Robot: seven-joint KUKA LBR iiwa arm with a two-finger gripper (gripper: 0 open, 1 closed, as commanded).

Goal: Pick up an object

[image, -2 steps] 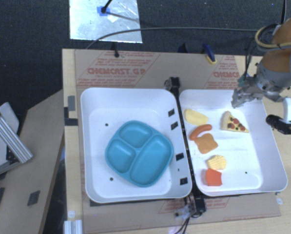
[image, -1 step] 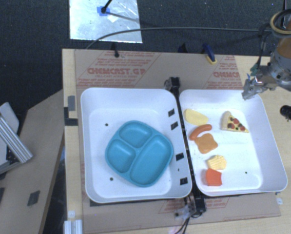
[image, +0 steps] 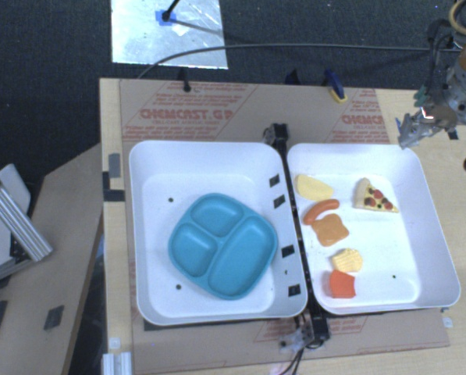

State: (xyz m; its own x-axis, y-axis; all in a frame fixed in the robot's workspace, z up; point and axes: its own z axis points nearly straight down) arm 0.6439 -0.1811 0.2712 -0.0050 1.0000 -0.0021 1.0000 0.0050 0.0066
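- Evidently no grasp has begun: the gripper [image: 414, 129] hangs at the frame's upper right, outside the right bin [image: 428, 209], carrying nothing; its opening I cannot tell.
- Candidate pieces lie loose at that bin's left and centre: a pizza slice [image: 373, 197], a sausage [image: 321, 208], toast [image: 330, 229], all small, moulded, plastic-looking.
- Centre-left, a glossy blue divided plate [image: 222, 244] fills the left bin [image: 151, 162].

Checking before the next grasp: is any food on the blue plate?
No, the blue plate sits alone in the left bin.
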